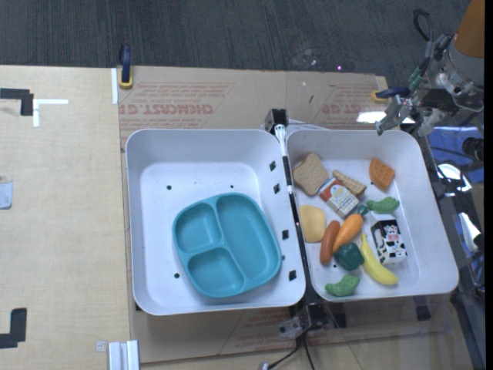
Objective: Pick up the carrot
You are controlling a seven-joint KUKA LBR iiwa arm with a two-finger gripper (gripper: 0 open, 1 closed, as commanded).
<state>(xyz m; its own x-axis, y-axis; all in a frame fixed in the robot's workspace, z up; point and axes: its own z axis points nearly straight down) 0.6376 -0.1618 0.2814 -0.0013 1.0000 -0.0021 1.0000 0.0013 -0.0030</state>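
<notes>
Worktop (62, 206) is sitting under both bins, bare wood at far left, brown board under the bins.

Left bin (154, 156) is holding one thing: a teal divided plate (226, 244), three compartments, lying flat toward the bin's near side.

Right bin (420, 276) is carrying the toy food. Bread slice (310, 173) is lying at the bin's far left, a cracker (350, 183) just beside it to the right, and a small printed packet (340, 198) touching the cracker from below. Pale yellow piece (312, 223) is sitting near the left wall. Red sausage-shaped piece (329, 243) is lying just right of it.

Carrot (350, 229) is lying mid-bin on a diagonal, green top pointing up-right, orange body running down-left, touching the red piece on its left and a dark green block (350, 257) at its lower end. Nothing is gripping it.

Green pickle-like piece (343, 285) is lying near the front wall. Banana (377, 267) is lying right of the green block, alongside a black-and-white carton (389, 241). Green pod (383, 204) is sitting above the carton, orange wedge (380, 173) beyond that.

Tool (400, 119) is hanging past the right bin's far right corner, outside the rim, well apart from the carrot. Can't tell whether the fingers are spread or closed.
</notes>
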